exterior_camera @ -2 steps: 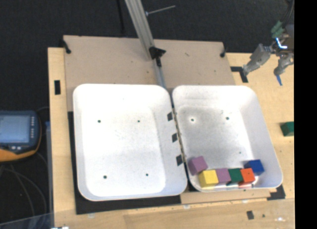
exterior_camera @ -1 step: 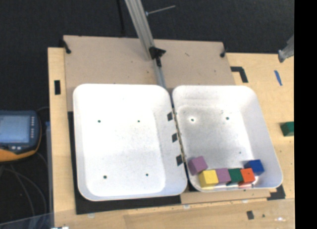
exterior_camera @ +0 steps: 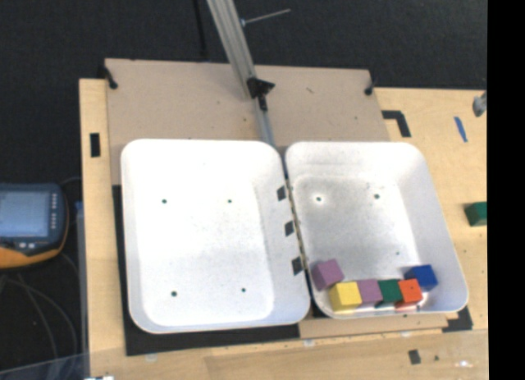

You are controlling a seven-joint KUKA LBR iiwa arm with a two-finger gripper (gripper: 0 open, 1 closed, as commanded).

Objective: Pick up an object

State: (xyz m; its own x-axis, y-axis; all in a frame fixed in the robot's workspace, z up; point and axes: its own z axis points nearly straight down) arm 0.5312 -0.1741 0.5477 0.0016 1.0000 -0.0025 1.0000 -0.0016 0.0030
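Camera view caught small blocks clustered at the lower edge of the right bin (exterior_camera: 426, 198): purple block (exterior_camera: 328, 272), yellow block (exterior_camera: 345, 295), mauve block (exterior_camera: 371, 290), green block (exterior_camera: 389, 290), orange block (exterior_camera: 409, 291), blue block (exterior_camera: 422, 276). Left bin (exterior_camera: 148, 206) lay beside it.

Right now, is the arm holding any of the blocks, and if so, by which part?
Nothing is seen held. The blocks, such as the yellow block and the blue block, all lie loose along the near wall of the right bin.
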